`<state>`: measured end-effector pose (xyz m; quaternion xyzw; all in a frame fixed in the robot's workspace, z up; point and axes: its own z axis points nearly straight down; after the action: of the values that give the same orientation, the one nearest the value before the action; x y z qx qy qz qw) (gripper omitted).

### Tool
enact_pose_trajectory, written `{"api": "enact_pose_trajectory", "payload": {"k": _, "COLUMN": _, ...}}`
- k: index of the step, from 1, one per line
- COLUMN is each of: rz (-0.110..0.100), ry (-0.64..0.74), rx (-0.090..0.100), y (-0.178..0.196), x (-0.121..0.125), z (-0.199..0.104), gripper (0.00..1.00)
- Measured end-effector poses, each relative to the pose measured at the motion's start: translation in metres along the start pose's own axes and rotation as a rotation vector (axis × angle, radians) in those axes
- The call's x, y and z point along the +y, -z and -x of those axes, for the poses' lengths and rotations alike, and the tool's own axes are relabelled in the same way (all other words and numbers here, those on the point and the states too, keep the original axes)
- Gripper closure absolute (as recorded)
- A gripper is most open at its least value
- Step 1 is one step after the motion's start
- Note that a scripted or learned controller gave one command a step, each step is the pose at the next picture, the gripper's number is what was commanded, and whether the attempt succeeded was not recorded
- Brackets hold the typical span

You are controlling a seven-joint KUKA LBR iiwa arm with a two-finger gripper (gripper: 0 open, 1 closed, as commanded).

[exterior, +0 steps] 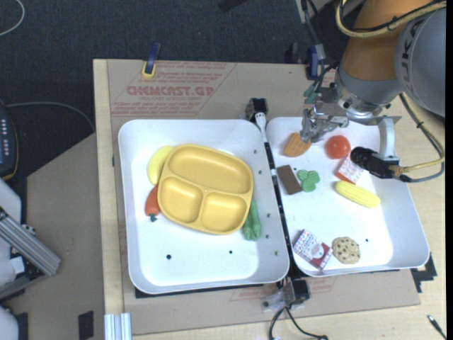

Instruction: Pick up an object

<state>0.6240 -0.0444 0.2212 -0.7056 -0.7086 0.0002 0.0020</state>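
Hovering over the right bin's [396, 257] far-left corner, I see the hand [311, 134] directly above an orange wedge [296, 146], fingertips seemingly at its upper end. Wedge runs diagonally toward lower-left. Whether the hand is spread or pinching, I cannot tell.

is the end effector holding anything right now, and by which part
It cannot be told. The end effector sits right over the orange food piece at the right bin's upper left, touching or nearly so, but no hold is visible.
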Motion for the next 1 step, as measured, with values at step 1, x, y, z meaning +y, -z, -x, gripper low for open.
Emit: {"api": "enact_pose_trajectory", "payload": {"k": 1, "rz": -0.001, "ry": 0.000, "rx": 0.000, "y": -0.0044, "x": -0.0443, "z": -0.0429, "gripper": 1.00}}
